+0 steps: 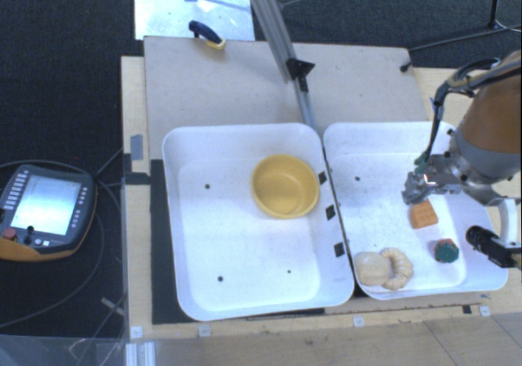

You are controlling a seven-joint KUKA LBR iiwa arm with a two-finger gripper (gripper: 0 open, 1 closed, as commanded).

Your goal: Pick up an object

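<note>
The gripper (418,191) hangs low over the right bin (367,152), just above and to the left of a small orange block (423,215). A dark green ball-like object (446,251) lies nearer the front right corner. A cream, croissant-shaped pastry toy (385,268) rests at the front of the same bin. In the left bin (204,275) a yellow bowl (285,185) sits upright near the dividing edge. Nothing shows between the gripper's tips.
A slanted metal pole (273,22) crosses above the bench and ends near the bins' far edge. A teach pendant (45,209) lies on the floor to the left. The arm's grey and orange body (493,124) overhangs the right bin's far right side.
</note>
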